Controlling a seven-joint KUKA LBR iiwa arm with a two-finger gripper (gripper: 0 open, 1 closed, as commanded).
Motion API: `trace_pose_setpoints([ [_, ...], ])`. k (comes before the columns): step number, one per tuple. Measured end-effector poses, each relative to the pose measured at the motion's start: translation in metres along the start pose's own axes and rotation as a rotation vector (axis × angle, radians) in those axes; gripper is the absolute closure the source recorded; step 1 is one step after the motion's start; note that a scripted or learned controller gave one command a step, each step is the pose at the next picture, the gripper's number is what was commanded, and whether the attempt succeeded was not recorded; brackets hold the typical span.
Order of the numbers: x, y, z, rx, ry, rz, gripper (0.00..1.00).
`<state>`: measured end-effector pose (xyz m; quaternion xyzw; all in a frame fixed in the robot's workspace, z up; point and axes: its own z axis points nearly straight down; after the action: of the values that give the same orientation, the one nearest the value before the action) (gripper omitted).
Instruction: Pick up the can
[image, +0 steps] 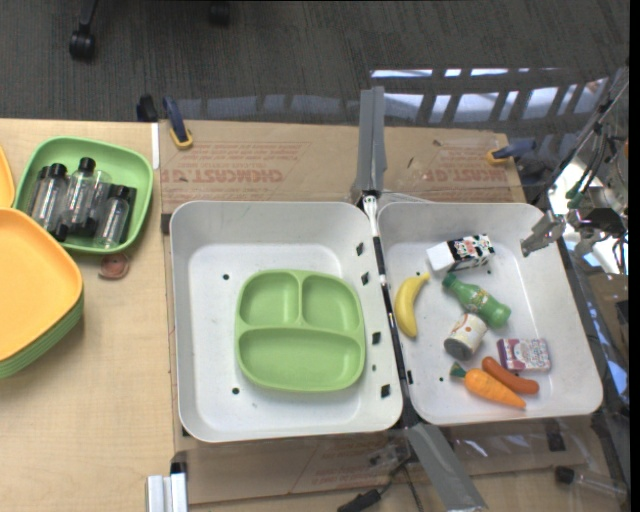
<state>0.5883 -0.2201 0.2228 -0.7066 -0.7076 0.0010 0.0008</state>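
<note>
The can (466, 334) is small, with a white and brown label and a grey end. It lies tilted in the middle of the right bin (580, 330), just below a green bottle (478, 299) and above a carrot (493, 389). My gripper (558, 224) hangs over the bin's far right corner, well up and to the right of the can and apart from it. Nothing shows in it.
Also in the right bin are a banana (408, 303), a cow-print carton (460, 251), a red sausage (510, 376) and a pink box (525, 354). The left bin (200, 300) holds a green divided plate (300, 331). Orange plates (35, 295) and a green tray of bottles (85, 195) sit at the far left.
</note>
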Motion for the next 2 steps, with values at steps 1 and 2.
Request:
trace_pose_setpoints([
  [1, 0.022, -0.111, 0.062, 0.001, 0.001, 0.003, 0.00],
  [2, 0.052, -0.085, 0.068, -0.001, 0.000, -0.091, 0.00],
])
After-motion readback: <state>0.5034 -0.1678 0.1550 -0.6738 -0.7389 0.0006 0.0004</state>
